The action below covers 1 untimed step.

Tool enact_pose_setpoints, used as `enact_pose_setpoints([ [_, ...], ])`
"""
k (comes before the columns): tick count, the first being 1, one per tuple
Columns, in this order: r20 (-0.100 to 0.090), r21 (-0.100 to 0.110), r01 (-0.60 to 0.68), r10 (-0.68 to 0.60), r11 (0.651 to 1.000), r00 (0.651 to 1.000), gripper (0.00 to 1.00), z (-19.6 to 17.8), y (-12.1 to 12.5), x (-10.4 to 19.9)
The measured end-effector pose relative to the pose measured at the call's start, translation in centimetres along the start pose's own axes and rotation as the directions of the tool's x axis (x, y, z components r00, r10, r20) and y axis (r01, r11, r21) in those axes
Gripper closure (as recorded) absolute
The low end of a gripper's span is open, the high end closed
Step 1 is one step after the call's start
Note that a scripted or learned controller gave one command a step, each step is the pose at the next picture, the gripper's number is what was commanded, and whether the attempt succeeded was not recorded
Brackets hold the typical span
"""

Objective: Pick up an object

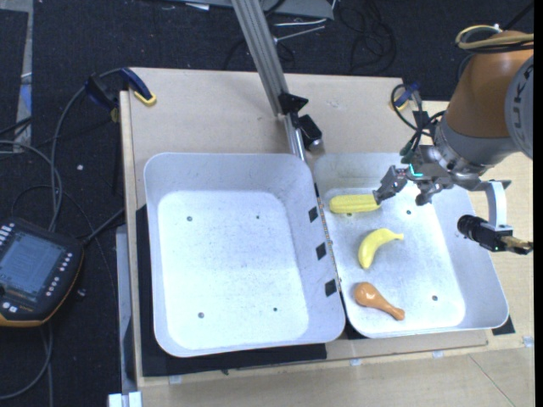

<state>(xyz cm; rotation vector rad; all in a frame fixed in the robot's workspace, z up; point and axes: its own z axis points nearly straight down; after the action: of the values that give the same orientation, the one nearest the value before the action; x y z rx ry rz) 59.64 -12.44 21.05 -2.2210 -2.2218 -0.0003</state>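
Reaching in from the right, the gripper (405, 186) hovers over the far part of the right bin (475, 308) with its two fingers spread apart and nothing between them. Just to its left lies a yellow corn cob (352, 203). Nearer sit a yellow banana (376, 246) and an orange-brown drumstick (377, 300). The left bin (157, 176) adjoins.

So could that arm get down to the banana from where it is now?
Probably yes. The banana lies in the open in the right bin, apart from the corn cob and the orange drumstick, and the gripper hovers close by with nothing between them.
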Motion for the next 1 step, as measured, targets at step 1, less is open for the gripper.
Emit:
enact_pose_setpoints([
  [1,0.0,0.0,0.0,0.0,1.0,1.0,0.0,0.0,0.0,0.0],
])
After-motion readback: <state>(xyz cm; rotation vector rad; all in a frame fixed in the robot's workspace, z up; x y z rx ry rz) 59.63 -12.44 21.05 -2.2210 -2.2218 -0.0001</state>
